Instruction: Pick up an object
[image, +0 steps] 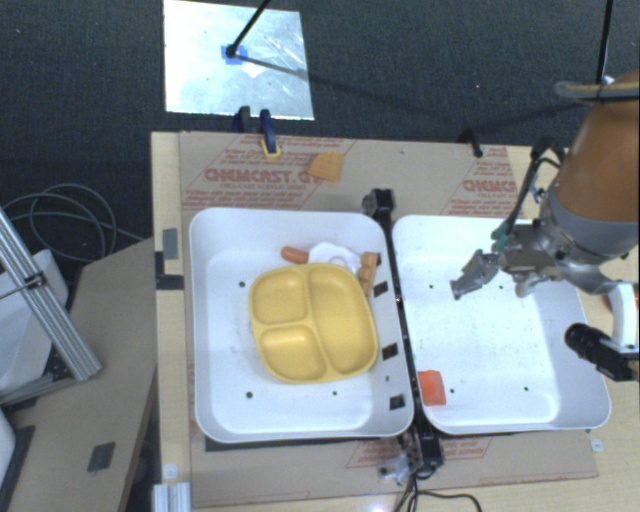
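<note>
A: Gripper (497, 273) status?

B: Over the right bin (520, 405), upper half, hanging off the grey arm (597, 175) w/ the orange band, which comes in from the right. Two fingers (470, 279) spread apart, pointing down-left. Nothing btwn them.

A: Touching anything?

B: Can't tell if the tips reach the bin floor. No object near them.

A: What's in that bin then?

B: One small orange block (431, 387), near the bottom-left corner, right by the wall shared w/ the other bin. Well apart from the gripper.

A: And the left bin (215, 330)?

B: Yellow divided tray (310, 323), three compartments, sits mid-bin, tilted a bit. Just above it: a small orange sausage-shaped piece (294, 255), a white item (333, 256) partly tucked behind the tray's top edge, and a small tan piece (368, 270) near the divider.

A: Outside the bins?

B: Tan flat piece (326, 166) on the cardboard sheet (420, 170) above the left bin, blue-yellow clamp (267, 131) at the sheet's top edge. Black clips along the seam btwn bins.
</note>
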